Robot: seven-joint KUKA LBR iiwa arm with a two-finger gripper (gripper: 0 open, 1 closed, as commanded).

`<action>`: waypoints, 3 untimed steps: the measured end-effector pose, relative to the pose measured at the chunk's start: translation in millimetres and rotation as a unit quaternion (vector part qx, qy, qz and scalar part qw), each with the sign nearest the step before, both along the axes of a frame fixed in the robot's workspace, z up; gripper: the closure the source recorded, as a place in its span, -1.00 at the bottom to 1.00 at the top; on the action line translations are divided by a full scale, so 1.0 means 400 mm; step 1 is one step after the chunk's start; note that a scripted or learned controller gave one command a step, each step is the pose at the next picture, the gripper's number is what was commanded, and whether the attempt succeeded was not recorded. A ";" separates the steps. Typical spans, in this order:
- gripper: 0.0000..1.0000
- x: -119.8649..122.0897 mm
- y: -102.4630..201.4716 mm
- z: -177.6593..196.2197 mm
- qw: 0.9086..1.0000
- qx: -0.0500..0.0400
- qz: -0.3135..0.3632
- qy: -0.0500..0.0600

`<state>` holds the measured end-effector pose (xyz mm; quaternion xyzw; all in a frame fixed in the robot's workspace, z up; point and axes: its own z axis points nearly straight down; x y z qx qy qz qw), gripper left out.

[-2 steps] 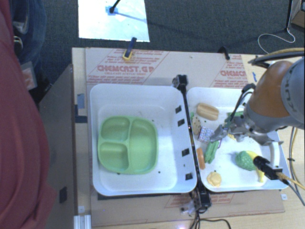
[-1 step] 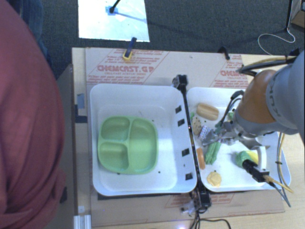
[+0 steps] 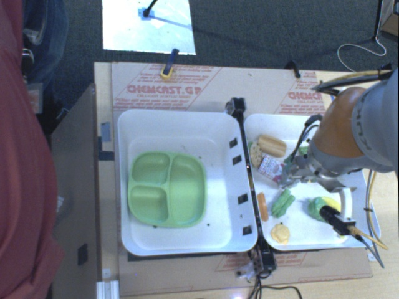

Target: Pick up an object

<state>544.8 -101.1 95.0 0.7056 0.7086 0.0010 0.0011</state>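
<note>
My gripper [image 3: 287, 178] hangs low in the right bin [image 3: 355, 238], coming in from the right under the grey and orange arm. It sits right at the edge of a pink and white packet [image 3: 268, 167]. Just below it lies a green pea pod [image 3: 283, 202]. A tan bread roll [image 3: 272, 145] and a speckled cracker [image 3: 255, 154] lie further back. An orange carrot stick [image 3: 262, 206] rests by the bin's left wall, and a yellow piece [image 3: 280, 233] lies near the front. A green and yellow toy [image 3: 320, 204] lies to the right.
The left bin [image 3: 149, 126] holds a light green divided plate [image 3: 167, 189]. A black divider strip [image 3: 244, 167] runs between the bins. The arm's bulk covers the right bin's right side.
</note>
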 end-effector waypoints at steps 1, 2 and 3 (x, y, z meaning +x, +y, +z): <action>-1.00 0.000 0.000 -0.001 1.000 0.000 0.000 0.000; -1.00 -0.122 -0.001 -0.029 1.000 0.000 -0.002 0.003; 1.00 -0.113 -0.003 0.001 1.000 -0.001 -0.001 -0.001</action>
